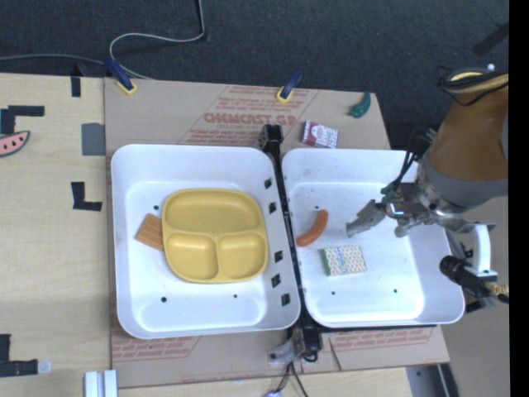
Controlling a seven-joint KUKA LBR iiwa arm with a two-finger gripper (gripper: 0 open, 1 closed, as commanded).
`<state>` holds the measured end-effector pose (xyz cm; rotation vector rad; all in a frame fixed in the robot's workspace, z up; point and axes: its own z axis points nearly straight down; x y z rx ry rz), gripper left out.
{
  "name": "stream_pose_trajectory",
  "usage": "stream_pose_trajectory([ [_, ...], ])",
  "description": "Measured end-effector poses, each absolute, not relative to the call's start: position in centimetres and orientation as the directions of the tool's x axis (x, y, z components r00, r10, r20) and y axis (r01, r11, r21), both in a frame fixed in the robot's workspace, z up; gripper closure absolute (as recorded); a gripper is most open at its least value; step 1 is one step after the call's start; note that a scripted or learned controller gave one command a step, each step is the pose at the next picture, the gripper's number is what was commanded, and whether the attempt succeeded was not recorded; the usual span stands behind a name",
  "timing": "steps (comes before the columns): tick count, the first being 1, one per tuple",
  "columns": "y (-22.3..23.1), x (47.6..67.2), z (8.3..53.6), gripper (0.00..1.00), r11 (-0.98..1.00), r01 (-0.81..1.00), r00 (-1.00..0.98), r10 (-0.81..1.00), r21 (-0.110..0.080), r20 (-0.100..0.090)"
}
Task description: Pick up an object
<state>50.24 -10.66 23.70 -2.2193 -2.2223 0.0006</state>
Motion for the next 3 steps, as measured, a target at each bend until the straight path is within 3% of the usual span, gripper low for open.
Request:
stream_pose_trajectory([
  [1,-12.2,54.1,12.8,0.00,0.000,1.000,0.000,1.000,-0.004,0.001],
  [2,-10.4,56.4,8.6,0.00,0.000,1.000,0.000,1.000,0.000,-0.001],
  [3,-10.5,56.5,9.6,1.00,-0.001,1.000,0.001,1.000,0.004,-0.004],
])
